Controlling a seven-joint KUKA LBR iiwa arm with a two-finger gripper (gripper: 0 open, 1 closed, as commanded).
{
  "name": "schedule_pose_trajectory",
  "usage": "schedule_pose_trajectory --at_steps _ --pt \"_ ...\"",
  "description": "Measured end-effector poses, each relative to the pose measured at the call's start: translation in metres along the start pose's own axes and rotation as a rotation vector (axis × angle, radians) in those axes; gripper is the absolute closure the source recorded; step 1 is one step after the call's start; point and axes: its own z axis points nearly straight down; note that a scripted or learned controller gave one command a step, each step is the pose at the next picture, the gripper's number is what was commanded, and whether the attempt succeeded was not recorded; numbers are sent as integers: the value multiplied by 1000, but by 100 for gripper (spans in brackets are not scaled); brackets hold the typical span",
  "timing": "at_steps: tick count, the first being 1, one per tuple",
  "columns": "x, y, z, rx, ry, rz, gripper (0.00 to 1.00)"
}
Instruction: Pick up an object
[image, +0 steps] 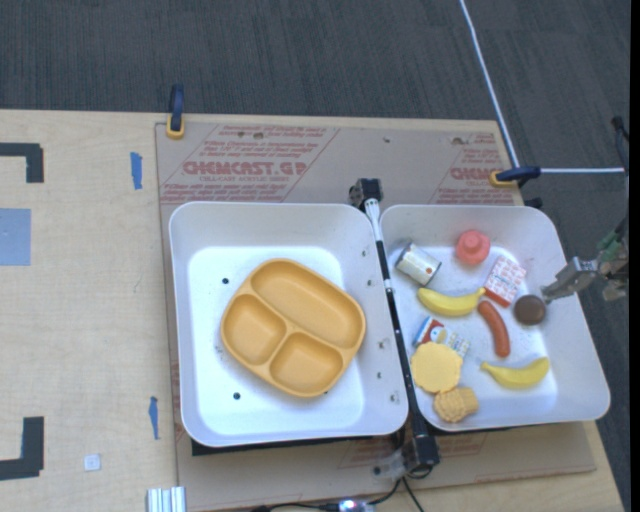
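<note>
The right white bin holds several toy foods: a white can, a pink knob-shaped piece, a red-and-white carton, two yellow bananas, a red sausage, a brown ball, a small printed packet, a yellow disc and a waffle-like biscuit. My gripper reaches in from the right edge, just over the bin's right rim. Its metal tip sits right of and slightly above the brown ball. Nothing hangs from it.
The left white bin carries a yellow three-compartment plate. A black divider bar runs between the bins. Clamps hold the cardboard sheet under them, and a thin white rod slants across the top right.
</note>
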Motion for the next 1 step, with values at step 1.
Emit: schedule_pose_trajectory --at_steps 1 --pt "5 10 157 3 1 1 0"
